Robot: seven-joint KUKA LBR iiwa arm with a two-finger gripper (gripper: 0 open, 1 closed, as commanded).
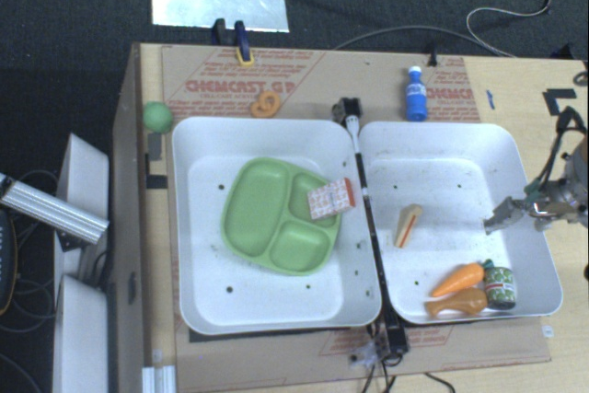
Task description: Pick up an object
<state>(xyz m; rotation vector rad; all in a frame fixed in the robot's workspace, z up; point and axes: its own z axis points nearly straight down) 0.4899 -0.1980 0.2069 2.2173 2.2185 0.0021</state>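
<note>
The right bin [442, 152] holds a small tan and orange wedge [407, 225] near its middle. An orange carrot [457, 279], a second orange piece [456, 304] and a small green and red can [501, 285] lie at its front right corner. In the left bin [198, 161] a green divided plate [276, 216] carries a small red-patterned box [329, 198]. My gripper [509, 213] reaches in over the right rim of the right bin, above and right of the carrot, with nothing visibly in it.
On the cardboard behind the bins stand a blue bottle [416, 94], an orange ring [267, 104] and a green ball [157, 116]. A black divider bar [363, 198] runs between the bins. Cables hang at the right edge.
</note>
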